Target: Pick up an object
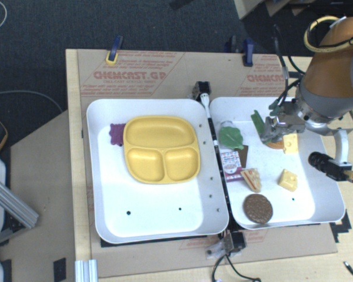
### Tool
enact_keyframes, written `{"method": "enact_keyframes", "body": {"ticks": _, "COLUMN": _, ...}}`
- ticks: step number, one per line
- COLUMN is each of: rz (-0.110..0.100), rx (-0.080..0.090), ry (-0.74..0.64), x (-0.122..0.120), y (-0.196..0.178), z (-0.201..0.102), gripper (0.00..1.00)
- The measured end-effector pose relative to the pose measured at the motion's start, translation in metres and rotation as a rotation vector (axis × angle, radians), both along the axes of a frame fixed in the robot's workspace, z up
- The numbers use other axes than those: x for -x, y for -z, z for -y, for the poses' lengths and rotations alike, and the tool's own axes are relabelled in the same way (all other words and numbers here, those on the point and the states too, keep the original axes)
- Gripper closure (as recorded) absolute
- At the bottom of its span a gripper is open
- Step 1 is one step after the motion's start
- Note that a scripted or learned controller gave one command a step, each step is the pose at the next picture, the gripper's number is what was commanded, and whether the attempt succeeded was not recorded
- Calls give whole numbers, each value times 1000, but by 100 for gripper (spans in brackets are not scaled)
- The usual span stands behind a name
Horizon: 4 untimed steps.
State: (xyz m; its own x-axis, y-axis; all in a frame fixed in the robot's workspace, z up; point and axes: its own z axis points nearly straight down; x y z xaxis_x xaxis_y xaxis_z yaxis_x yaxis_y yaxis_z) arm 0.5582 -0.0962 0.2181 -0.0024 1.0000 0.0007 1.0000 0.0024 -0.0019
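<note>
Left bin: we see yellow three-compartment plastic tray (162, 148), purple piece (116, 133) touching its left edge.
Right bin: green leaf (230, 137), brown round patty (258, 208), pale yellow cheese wedge (287, 180).
Gripper (275, 129): low over right bin's back, by an orange item (276, 144); fingers' state, grasp: we can't tell.

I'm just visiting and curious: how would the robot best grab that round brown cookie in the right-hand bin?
The brown cookie lies flat, near the right bin's front edge. Probably best to come straight down from above and pinch across its round rim. The sandwich piece sits close behind it, so the fingers would likely fit better at its left and right sides.
</note>
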Motion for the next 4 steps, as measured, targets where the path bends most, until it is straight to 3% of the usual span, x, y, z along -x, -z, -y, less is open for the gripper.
{"method": "enact_keyframes", "body": {"ticks": 2, "rz": 5, "rx": 0, "ry": -2, "x": -20, "y": -13, "z": -89, "gripper": 100}}
{"method": "enact_keyframes", "body": {"ticks": 3, "rz": -1, "rx": 1, "ry": 2, "x": -20, "y": 3, "z": -103, "gripper": 100}}
{"method": "enact_keyframes", "body": {"ticks": 4, "rz": 4, "rx": 1, "ry": 1, "x": -24, "y": -16, "z": -109, "gripper": 100}}
